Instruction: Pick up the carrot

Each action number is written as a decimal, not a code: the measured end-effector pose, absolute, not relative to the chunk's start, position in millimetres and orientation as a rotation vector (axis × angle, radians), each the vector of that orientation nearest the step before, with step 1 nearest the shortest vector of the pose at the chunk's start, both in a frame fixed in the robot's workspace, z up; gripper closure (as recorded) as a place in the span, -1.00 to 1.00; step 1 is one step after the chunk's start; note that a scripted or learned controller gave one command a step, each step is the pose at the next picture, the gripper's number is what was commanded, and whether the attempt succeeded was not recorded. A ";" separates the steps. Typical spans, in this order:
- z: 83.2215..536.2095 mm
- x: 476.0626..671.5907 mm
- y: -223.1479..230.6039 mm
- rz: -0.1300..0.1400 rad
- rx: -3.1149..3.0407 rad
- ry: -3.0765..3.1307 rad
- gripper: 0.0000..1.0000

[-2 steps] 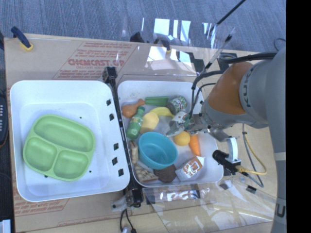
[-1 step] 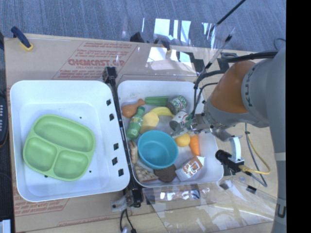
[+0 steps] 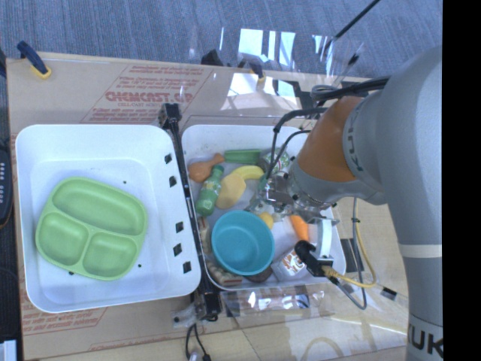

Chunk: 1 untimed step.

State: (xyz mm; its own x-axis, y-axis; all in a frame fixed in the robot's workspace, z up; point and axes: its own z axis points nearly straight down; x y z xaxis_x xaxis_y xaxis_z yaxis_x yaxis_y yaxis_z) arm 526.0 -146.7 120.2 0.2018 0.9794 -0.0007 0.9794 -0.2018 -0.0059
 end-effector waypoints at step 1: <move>216.4 590.9 -197.7 0.005 -2.249 -2.195 1.00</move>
